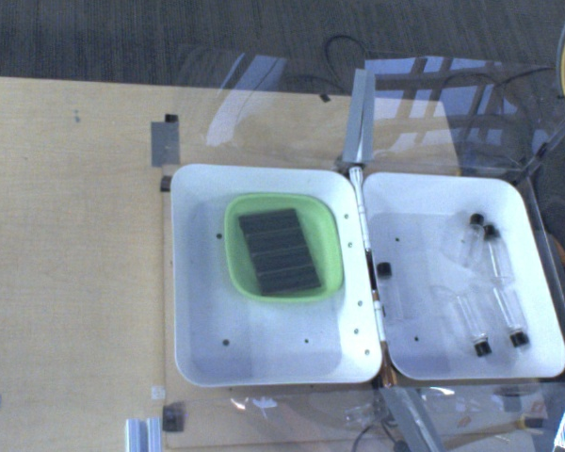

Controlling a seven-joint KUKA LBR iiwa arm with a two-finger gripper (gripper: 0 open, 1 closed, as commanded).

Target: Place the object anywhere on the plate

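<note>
Nearest the camera, toward five o'clock in the right bin, two clear tubes with black caps lie almost side by side, caps pointing to six o'clock. Two more capped tubes lie just beyond them toward two o'clock, and a small black piece sits alone at nine o'clock by the bin's inner wall. In the left bin, the green plate sits a little past centre toward twelve o'clock. A dark ribbed slab lies flat on it, wholly within the rim, so the task's thing appears to be on the plate already. The slab looks stiff, light and fairly flat; its ridges should give some purchase, and the safest hold would be across its shorter width, near the middle. The tubes look smooth, apt to roll and perhaps brittle. How wide the claw stands cannot be told from this view
</note>
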